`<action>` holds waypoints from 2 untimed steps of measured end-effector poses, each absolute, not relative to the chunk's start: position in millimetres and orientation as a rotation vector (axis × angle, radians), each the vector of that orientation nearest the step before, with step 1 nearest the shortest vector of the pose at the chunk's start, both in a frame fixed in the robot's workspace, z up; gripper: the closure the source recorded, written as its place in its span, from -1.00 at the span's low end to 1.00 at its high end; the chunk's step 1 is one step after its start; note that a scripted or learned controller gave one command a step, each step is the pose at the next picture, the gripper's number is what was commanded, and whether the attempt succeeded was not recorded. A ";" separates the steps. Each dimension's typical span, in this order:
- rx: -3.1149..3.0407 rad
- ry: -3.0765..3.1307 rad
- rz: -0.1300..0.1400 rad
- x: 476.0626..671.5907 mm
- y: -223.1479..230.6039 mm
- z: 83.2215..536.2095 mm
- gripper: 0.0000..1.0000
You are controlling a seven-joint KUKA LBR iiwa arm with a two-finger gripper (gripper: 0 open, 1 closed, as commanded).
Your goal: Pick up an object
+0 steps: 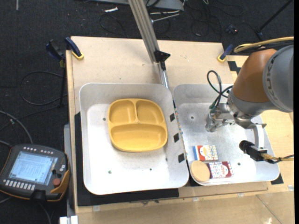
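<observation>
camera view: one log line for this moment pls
gripper: low over right bin | grasp: none seen | small boxes: near front rim | yellow tray: left bin

A dark carpet strewn with cables is seen around a pale wooden bench; a pendant lies lower left.

Bright, even light (soft shadows)

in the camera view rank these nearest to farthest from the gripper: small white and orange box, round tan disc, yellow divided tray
From the gripper:
1. small white and orange box, right bin, just below it
2. round tan disc, right bin's lower left corner
3. yellow divided tray, left bin
</observation>
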State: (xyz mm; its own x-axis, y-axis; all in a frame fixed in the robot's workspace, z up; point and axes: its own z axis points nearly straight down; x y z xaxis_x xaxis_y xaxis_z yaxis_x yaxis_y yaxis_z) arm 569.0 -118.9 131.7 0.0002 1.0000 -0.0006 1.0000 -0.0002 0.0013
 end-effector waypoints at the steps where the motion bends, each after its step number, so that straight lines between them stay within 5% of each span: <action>1: 2.218 2.218 0.004 565.5 -121.1 175.6 1.00; 2: 2.216 2.221 0.004 566.8 -121.0 205.6 1.00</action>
